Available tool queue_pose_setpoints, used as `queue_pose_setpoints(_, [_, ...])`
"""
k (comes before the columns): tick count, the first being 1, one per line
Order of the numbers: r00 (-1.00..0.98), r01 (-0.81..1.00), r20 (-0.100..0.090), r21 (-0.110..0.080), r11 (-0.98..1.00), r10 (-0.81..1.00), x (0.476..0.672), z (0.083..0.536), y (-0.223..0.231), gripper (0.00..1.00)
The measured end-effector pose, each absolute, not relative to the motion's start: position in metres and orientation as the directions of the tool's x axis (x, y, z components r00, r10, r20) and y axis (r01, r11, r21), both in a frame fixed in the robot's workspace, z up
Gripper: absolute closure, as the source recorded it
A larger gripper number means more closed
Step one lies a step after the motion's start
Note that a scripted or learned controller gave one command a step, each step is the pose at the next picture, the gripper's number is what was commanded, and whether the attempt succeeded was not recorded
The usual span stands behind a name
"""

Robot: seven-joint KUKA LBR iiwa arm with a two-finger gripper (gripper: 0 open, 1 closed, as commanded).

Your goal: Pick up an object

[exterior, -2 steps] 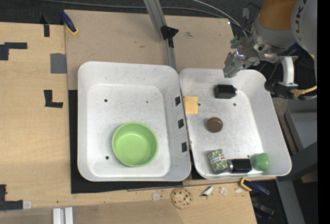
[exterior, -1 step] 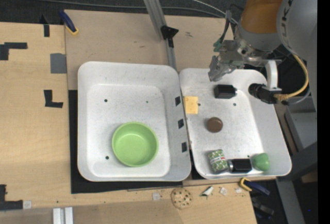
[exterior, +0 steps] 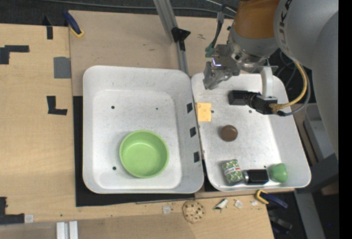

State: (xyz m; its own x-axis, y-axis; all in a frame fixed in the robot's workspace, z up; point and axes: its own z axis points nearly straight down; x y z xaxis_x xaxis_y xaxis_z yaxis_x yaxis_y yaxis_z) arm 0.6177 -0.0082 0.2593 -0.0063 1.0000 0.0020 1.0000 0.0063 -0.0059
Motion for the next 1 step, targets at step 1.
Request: queue_pose_setpoints(1, [-0.008, 1.000, 0.002, -0.009, 0.008, 1.000, 0.6056, 0.2401, 0.0484, 1.00])
